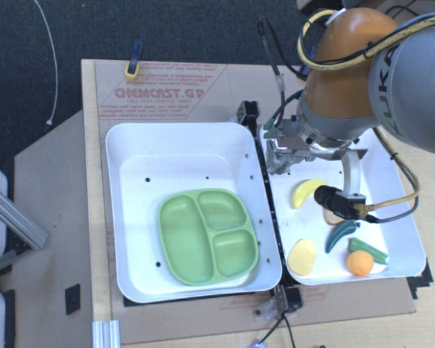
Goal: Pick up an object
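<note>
The right bin holds several toy foods. A yellow banana lies near its middle. Toward the front edge are a pale yellow round piece, a teal curved pepper, an orange ball and a small green piece. My gripper hangs over the back left of this bin, close to the wall between the bins and just behind and left of the banana. The wrist above covers most of it, and I see nothing held in it.
A green divided plate lies in the left bin, toward its front. The bulky grey and orange arm covers the back of the right bin. A brown board lies under both bins.
</note>
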